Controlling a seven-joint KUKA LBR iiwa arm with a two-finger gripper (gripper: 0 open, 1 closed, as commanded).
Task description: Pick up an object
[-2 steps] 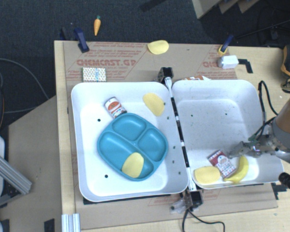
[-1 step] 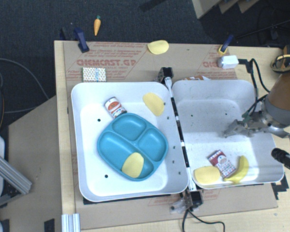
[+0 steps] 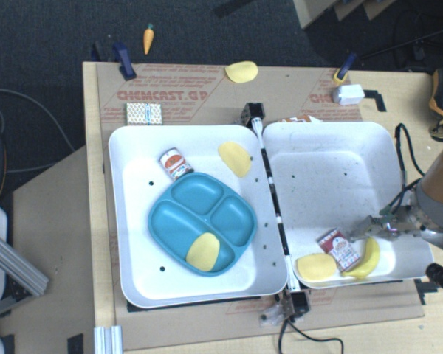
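Yellow banana [image 3: 367, 260] lies at the right bin's [image 3: 317, 142] near edge, touching a small red packet [image 3: 339, 249] and beside a pale yellow piece [image 3: 317, 267]. Just above it the gripper [image 3: 369, 227] hovers; its opening cannot be made out. Approach seems underway; next, descend squarely onto one item. The left bin [image 3: 125, 198] holds a blue divided plate [image 3: 201, 223].

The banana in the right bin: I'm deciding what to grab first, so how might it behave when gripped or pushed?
The banana is curved and smooth, so it may pivot or slip between fingers. It looks like a light toy. It touches the red packet, so a push would probably shift both.
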